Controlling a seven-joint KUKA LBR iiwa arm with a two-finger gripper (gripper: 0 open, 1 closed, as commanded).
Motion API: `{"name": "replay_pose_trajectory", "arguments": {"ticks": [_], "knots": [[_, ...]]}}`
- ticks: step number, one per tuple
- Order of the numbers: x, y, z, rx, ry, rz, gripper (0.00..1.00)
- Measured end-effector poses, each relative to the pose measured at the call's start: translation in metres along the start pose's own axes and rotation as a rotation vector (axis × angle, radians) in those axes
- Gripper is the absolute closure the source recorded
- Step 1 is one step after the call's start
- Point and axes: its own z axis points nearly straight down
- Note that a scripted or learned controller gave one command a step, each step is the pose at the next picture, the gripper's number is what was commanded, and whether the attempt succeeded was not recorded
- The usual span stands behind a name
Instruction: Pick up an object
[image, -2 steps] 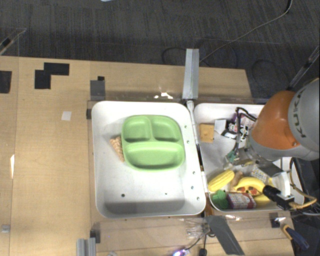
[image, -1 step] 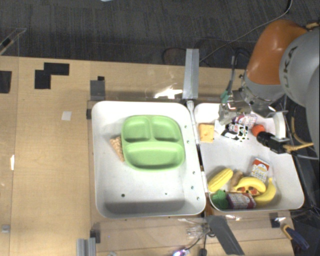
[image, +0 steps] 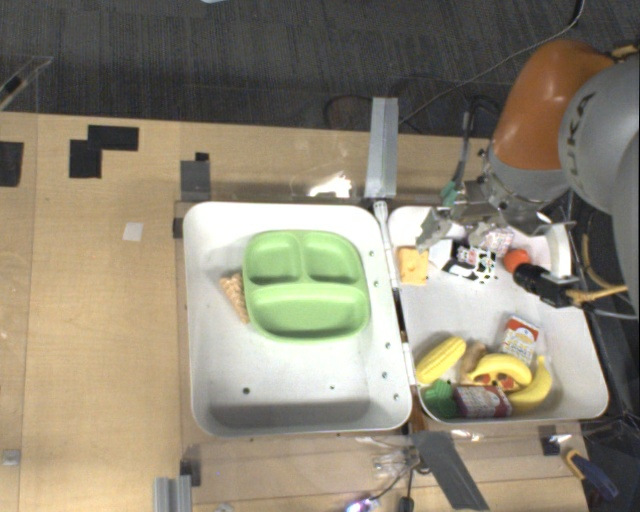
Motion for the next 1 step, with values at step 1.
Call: {"name": "replay_pose_trajectory", "arguments": {"ticks": [1], "knots": [[-0.0386, -0.0246, 0.1258, 0.000, 0.000, 0.128, 0.00]]}}
